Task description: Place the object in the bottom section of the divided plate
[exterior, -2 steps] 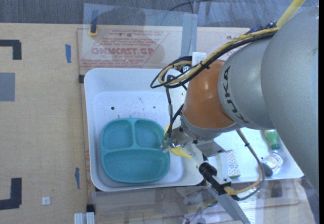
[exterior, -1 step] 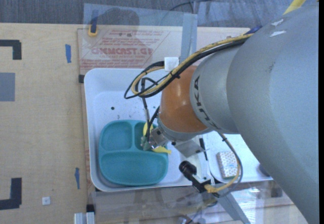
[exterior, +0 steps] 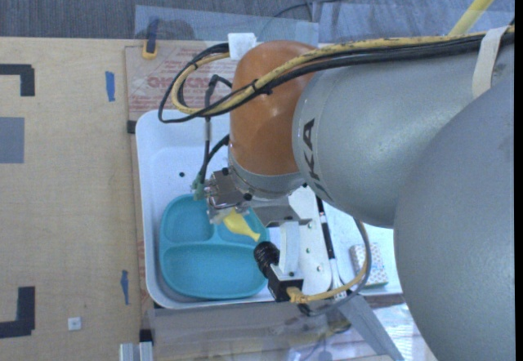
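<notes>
Arm over the bin, yellow object at the divided plate

The arm (exterior: 343, 131) hides its jaws; I cannot tell their state. In the white bin (exterior: 163, 163) lies the blue divided plate (exterior: 200, 257); at its two o'clock rim the yellow object (exterior: 238, 225), seemingly light and soft, runs ten to four; grip mid-length.

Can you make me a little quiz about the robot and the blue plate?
1. True or false: the divided plate is red.
2. The yellow object lies: A) over the plate's upper right part, B) on the wooden bench, C) on the carpet.
3. What colour is the bin that holds the plate?

Key: 1 false, it is blue. 2 A, just under the arm's wrist. 3 white.
</notes>
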Available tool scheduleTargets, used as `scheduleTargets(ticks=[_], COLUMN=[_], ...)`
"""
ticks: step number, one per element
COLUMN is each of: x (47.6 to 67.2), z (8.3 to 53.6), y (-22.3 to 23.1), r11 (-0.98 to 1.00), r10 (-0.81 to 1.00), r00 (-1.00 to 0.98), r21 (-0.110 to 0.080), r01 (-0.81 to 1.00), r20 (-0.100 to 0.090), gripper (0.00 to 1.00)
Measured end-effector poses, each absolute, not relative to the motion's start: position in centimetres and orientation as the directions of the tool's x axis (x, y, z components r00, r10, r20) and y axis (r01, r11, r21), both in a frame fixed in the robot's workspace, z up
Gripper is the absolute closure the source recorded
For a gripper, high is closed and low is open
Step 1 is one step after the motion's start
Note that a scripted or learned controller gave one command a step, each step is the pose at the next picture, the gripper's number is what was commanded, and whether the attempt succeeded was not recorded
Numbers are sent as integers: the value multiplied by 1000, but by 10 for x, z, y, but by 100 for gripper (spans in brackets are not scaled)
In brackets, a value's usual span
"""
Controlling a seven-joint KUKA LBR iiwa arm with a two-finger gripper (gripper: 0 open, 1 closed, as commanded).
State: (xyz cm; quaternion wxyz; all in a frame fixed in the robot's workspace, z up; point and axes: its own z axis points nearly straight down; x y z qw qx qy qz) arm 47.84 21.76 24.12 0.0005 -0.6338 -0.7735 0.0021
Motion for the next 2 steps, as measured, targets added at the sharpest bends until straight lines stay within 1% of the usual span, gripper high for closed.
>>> scheduleTargets(ticks=[1,2], x=[478,481], z=[249,124], y=[220,215], r11=[199,412], r10=[980,911], r00=[-199,-413], r21=[-7,4], r01=[980,911], r20=[-4,4], gripper=[100,100])
